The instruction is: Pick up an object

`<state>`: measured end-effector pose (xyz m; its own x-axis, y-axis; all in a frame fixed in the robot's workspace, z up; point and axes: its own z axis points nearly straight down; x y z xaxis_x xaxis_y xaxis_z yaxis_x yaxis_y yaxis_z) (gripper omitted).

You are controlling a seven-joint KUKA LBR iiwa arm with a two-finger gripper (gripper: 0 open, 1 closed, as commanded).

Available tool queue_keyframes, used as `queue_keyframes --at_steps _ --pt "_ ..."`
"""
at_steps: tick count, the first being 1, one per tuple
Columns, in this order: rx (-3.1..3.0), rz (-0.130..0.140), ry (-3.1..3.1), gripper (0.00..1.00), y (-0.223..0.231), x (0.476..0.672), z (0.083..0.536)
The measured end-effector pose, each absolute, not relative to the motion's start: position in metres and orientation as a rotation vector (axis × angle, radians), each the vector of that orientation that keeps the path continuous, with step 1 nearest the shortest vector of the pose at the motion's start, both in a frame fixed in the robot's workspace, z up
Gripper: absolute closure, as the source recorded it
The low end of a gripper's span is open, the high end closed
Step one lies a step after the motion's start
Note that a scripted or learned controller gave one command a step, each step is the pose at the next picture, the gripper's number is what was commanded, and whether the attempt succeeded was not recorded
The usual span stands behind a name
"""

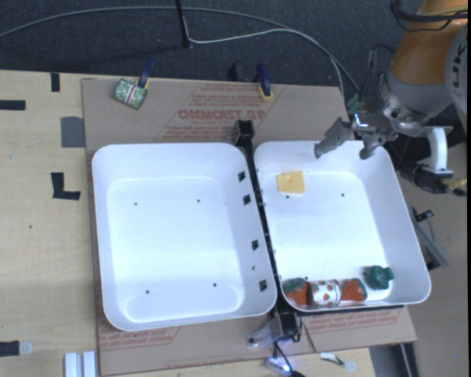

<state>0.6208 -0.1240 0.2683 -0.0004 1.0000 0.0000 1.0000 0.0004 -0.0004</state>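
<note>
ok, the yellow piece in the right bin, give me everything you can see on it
The yellow piece is a small, flat, roughly square block, pale yellow, possibly foam or sponge. It lies flat on the floor of the right bin, near the upper left corner, close to the divider between bins. Nothing touches it; the gripper hangs up and to its right, above the bin's far rim.

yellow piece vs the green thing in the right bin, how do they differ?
The yellow piece is flat, squarish and pale; the green thing is lumpy and dark. The yellow piece lies alone near the bin's far edge, nearer the gripper; the green thing sits in the near corner beside other small objects. Both lie in the right bin, ungripped.
</note>
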Motion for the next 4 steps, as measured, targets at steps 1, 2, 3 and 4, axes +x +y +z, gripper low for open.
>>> queue_keyframes --at_steps 1,2,3,4 --pt "-2.213 0.01 -2.218 0.0 -0.095 0.627 0.155" --pt "-2.22 0.005 -2.218 0.0 -0.11 0.632 0.111" --pt "-2.219 0.001 -2.223 0.0 -0.093 0.654 0.084" --pt "-2.224 -0.001 -2.222 0.0 -0.118 0.653 0.111"
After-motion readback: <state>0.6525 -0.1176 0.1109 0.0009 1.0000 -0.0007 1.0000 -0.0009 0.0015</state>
